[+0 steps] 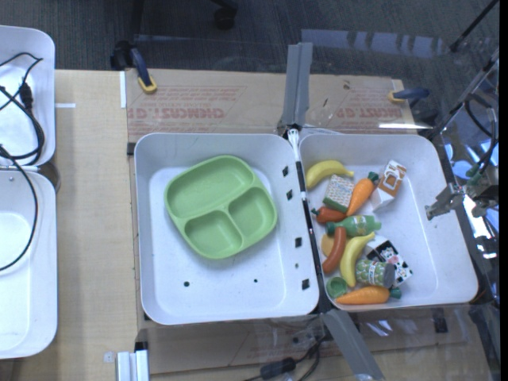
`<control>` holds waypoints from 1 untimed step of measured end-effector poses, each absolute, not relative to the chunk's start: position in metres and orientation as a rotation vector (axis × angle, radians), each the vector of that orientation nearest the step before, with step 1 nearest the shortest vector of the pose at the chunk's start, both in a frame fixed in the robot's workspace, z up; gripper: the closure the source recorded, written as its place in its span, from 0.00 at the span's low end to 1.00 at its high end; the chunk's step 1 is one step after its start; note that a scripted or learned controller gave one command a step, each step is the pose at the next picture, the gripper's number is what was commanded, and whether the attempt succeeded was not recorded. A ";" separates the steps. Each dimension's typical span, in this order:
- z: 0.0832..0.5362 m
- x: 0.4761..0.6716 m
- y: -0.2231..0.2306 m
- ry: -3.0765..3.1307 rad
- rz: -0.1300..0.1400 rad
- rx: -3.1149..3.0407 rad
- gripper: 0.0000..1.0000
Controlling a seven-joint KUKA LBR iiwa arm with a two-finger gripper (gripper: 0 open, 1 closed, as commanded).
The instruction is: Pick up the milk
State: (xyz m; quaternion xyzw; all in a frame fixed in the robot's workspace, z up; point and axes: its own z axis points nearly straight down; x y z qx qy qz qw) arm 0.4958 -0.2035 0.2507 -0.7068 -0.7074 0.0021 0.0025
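Hand (438, 208) at right bin (429, 153) right rim, grip state unclear; milk (390, 182) among crowded toys; left bin (151, 236) holds green plate (221, 206).

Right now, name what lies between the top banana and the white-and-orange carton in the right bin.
In the camera view, a carrot lies between the banana and the carton, its green top uppermost.

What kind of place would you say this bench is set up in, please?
Probably a robotics lab or test cell: two white bins sit side by side on a bench, one holding toy food, with cables and an office chair base nearby.
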 end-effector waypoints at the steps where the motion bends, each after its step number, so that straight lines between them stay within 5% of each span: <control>1: 0.116 0.482 -0.170 -2.384 -0.006 -2.059 0.00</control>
